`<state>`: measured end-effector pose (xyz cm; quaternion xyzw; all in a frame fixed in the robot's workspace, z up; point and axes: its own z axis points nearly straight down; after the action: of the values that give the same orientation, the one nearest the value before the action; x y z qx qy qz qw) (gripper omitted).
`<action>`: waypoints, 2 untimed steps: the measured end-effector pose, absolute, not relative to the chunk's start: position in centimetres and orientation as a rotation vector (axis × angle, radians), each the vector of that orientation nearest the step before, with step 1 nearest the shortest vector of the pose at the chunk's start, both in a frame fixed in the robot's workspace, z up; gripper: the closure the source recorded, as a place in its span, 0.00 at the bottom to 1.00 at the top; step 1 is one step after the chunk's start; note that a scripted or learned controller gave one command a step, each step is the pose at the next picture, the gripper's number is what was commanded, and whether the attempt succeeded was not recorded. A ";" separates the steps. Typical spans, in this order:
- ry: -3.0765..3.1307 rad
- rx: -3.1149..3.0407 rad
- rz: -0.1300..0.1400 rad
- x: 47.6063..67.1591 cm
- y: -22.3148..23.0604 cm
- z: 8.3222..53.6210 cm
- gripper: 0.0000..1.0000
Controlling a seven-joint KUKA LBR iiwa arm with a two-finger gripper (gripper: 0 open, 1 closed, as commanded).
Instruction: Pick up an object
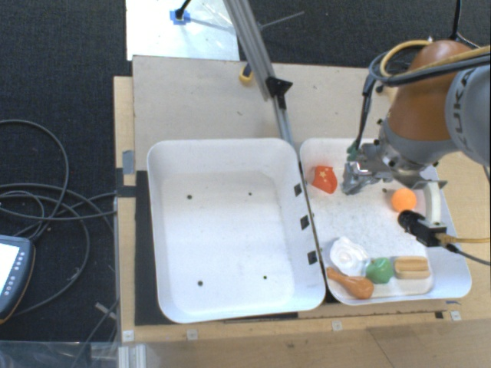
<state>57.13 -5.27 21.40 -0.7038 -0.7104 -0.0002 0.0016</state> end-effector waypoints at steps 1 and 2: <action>-2.231 -2.207 -0.002 55.9 0.3 21.0 1.00; -2.232 -2.208 -0.002 54.6 4.4 21.8 1.00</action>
<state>54.58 4.39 21.75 -0.7033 -0.7109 -0.0007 0.0012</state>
